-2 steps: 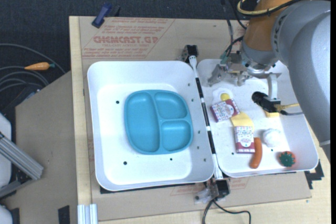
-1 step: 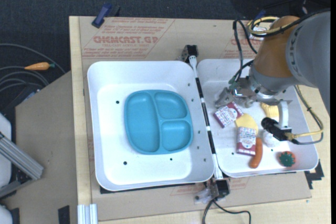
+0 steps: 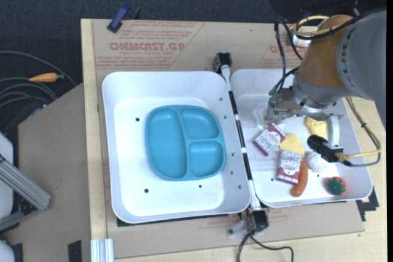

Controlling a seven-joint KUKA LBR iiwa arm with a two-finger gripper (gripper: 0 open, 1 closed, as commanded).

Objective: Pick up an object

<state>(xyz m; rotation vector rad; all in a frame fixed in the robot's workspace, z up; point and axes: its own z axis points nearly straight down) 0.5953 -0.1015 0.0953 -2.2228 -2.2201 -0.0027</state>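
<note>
Jaw spacing cannot be told; the gripper [image 3: 277, 112] hangs low in the right bin [image 3: 362, 184], just above a small snack packet [image 3: 268, 140]. Approach step, seemingly; next needs a centred descent.

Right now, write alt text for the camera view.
A grey arm with an orange band reaches from the right, its claw low over the right bin among small packets, a cheese wedge and a sausage. The left bin holds a blue divided plate.
</note>
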